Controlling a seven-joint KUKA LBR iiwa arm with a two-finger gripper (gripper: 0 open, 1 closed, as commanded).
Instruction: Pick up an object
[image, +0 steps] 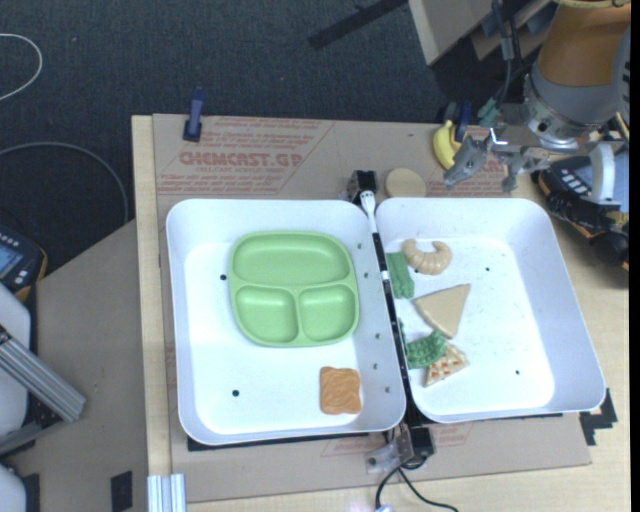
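Note:
My gripper hangs above the bench just past the far rim of the right bin, fingers spread open with nothing between them. In that bin, along its left side, lie a tan croissant, a green strip, a beige wedge, a green leafy piece and a pizza slice. The left bin bears a green divided plate and an orange waffle-like piece. All of these lie well below and to the left of the gripper.
A yellow banana and a round tan disc rest on the cardboard behind the bins, left of the gripper. A blue clip sits at the board's far left corner. The right bin's right half is bare white floor.

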